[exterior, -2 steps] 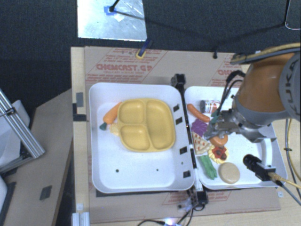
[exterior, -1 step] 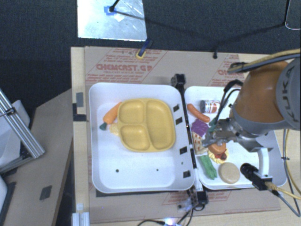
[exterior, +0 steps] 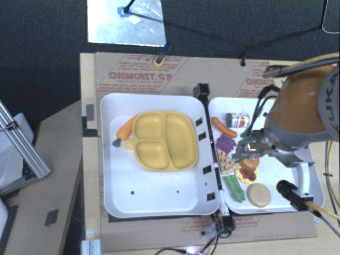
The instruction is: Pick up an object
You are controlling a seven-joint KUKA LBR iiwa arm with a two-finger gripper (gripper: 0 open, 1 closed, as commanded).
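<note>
You have the gripper point(exterior: 248, 152) low over the right bin point(exterior: 313, 182), in the middle of the pile of toy food, and that placement makes sense: every loose candidate for picking lies in this bin, crowded into its left half. Directly under and just beside the gripper sits an orange-red rounded piece, perhaps a toy tomato or burger point(exterior: 248, 163), touching a yellow bit below it; whether anything is between the fingers you cannot tell from this slanted view, since the wrist and its dark hardware cover the tips, so treat the grasp as unproven. Around it you can see a purple piece, likely grapes point(exterior: 226, 144), a hot dog sausage point(exterior: 222, 126) near the divider, a small can point(exterior: 237, 120) lying on its side toward the back wall, a pizza slice point(exterior: 225, 161) against the divider, a green vegetable point(exterior: 234, 188) toward the front, and a pale round biscuit-like disc point(exterior: 259, 194) near the front wall. Because these things touch or overlap, a close here could easily catch an edge of a neighbour or push pieces aside. The left bin point(exterior: 111, 142) holds a yellow compartment tray point(exterior: 162, 141) with a carrot point(exterior: 125, 128) tucked against its left rim, well apart from the arm, so you should judge the attempt as aimed at the right-hand cluster only.
</note>
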